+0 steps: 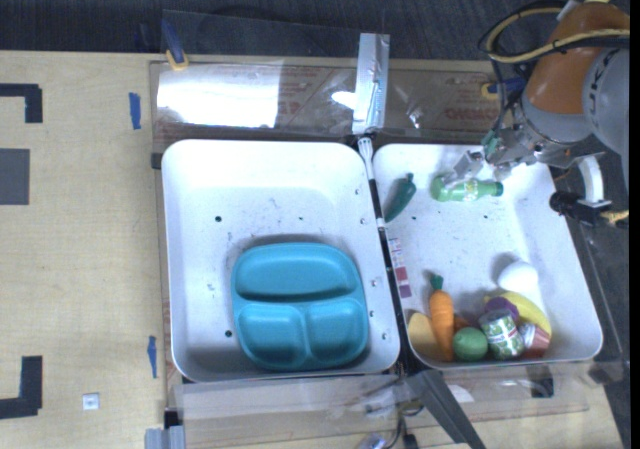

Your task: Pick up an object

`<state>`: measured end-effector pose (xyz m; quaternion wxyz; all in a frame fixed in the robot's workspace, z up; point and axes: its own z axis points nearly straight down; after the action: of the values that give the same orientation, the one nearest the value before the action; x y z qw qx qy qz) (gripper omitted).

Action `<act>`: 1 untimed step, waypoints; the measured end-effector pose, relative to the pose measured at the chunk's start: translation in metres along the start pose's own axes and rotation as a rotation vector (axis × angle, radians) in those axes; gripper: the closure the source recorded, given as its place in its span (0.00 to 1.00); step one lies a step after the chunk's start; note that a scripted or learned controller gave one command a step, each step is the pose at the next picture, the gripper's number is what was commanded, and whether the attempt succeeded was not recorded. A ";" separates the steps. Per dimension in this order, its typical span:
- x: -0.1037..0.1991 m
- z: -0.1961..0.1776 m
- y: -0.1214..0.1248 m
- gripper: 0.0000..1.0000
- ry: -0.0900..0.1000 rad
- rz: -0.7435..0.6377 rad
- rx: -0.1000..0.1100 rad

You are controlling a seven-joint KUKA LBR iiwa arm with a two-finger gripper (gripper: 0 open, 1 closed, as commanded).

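Arm: the grey arm with its orange band [562, 77] reached in from the upper right of the frame, above the far corner of the right bin.
Pincer: the pincer [478, 165] hung low over the upper part of the right bin [580, 287], right at a pale green object; whether it was wide or narrow could not be told, and nothing was clearly seen between its tips.
Pale green object: the pale green object [465, 190] lay on the bin floor just below the pincer, lengthwise across the frame; contact could not be judged.
Dark green piece: a dark green piece [400, 196] lay near the right bin's left wall, left of the pale green object.
Toy pile: at the lower right of that bin sat a carrot [441, 309], a green ball [470, 342], a white egg [518, 276], a yellow banana [528, 309] and a small can [504, 333], crowded together.
Left bin: the left bin [200, 187] held a blue divided tray [298, 305] in its lower half.
Desk: the wooden desk [70, 237] stretched to the left, with dark markings.
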<state>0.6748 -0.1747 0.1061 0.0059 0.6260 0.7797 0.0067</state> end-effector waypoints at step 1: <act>0.003 0.001 0.002 0.00 -0.002 0.108 -0.007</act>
<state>0.6762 -0.1716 0.1051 0.0086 0.6673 0.7447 0.0092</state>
